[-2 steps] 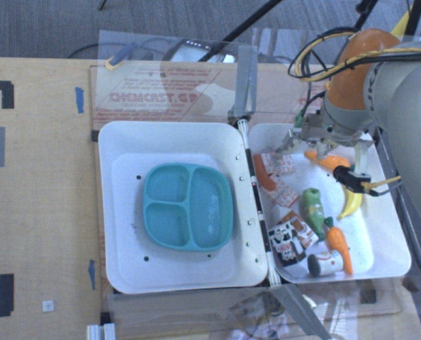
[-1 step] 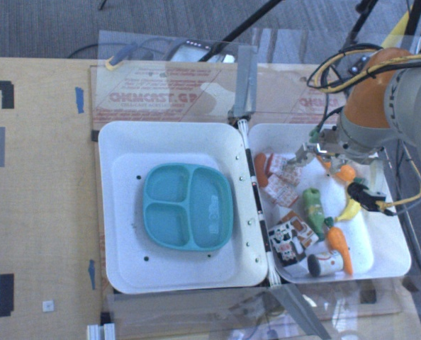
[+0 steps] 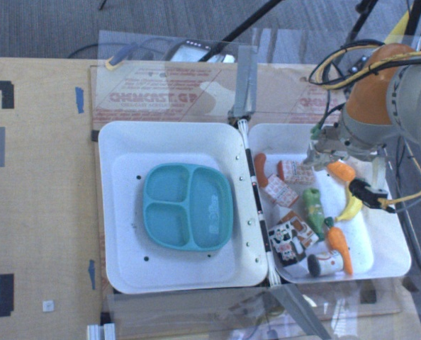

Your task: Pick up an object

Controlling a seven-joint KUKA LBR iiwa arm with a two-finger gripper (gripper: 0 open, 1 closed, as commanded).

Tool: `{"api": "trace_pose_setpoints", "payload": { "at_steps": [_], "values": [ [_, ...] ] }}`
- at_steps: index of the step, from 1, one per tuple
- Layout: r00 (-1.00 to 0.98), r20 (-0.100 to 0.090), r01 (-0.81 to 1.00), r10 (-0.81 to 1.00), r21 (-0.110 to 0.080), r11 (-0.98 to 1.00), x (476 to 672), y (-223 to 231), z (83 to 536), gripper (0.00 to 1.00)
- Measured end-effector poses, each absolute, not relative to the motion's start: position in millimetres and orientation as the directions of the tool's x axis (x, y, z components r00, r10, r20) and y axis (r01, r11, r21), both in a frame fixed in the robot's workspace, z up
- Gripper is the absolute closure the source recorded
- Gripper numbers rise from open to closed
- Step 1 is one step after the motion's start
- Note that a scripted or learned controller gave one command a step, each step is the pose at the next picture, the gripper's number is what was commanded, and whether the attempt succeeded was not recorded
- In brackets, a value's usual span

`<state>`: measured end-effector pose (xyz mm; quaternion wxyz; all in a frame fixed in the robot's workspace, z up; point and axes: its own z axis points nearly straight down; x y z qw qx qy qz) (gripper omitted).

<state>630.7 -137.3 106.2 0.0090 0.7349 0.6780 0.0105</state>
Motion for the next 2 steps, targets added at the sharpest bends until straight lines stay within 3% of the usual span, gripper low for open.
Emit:
{"api": "trace_pose_setpoints", "payload": {
  "at_steps": [1, 2],
  "values": [
    [0.080, 0.003, 0.996, 0.997, 0.027, -0.081, 630.6, -137.3, 106.1, 0.00],
    [0.081, 0.002, 0.996, 0.997, 0.029, -0.081, 631.3, -138.0, 115.5, 1.00]
  ]
}}
